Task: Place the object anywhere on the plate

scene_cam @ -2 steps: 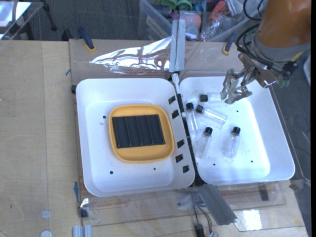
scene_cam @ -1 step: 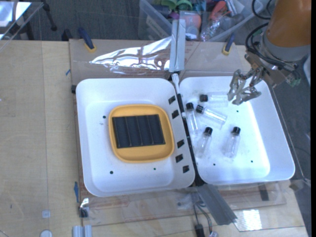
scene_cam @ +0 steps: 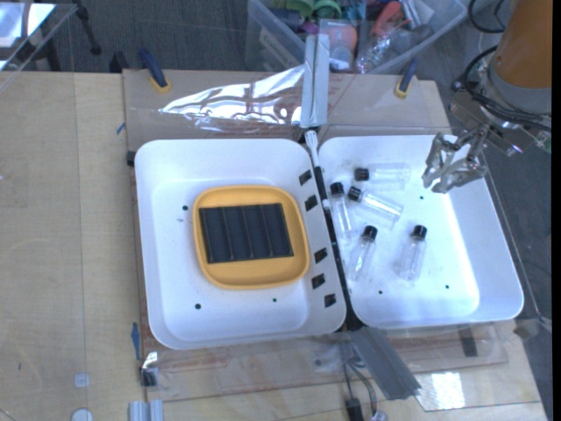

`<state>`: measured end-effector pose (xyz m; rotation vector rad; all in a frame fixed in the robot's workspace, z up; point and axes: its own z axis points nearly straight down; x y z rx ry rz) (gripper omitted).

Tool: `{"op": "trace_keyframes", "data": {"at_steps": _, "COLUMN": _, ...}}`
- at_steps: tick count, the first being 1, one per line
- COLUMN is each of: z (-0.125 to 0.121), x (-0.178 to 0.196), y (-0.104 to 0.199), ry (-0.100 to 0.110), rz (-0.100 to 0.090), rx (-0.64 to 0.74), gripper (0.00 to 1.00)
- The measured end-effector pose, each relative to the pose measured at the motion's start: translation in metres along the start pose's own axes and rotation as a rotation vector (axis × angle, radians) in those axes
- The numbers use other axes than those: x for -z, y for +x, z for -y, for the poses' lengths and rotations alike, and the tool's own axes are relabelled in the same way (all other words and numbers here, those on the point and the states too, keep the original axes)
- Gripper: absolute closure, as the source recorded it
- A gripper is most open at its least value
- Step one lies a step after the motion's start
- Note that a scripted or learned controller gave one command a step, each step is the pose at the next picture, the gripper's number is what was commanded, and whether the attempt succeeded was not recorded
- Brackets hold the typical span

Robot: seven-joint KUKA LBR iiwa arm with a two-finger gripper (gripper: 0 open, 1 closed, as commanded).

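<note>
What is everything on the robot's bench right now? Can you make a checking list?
Surface: two white bins side by side on a wooden bench.
Job's things: yellow plate with dark ribbed centre in the left bin; five clear black-capped vials lying loose in the right bin.
Clutter: crinkled foil sheet behind the bins.
Grippers: gripper above the right bin's far corner, holding nothing.
Cables: black cables by the arm.
Surroundings: clear tub of colourful toys behind.

Toy-filled clear tub (scene_cam: pixel 351 11), seemingly plastic
</note>
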<state>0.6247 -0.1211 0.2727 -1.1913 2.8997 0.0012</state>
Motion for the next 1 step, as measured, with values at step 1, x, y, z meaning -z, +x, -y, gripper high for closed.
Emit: {"op": "trace_keyframes", "data": {"at_steps": 1, "z": 0.0482, "x": 0.0624, "y": 0.0499, "ry": 0.004, "rz": 0.001, "rx": -0.055, "gripper": 1.00}}
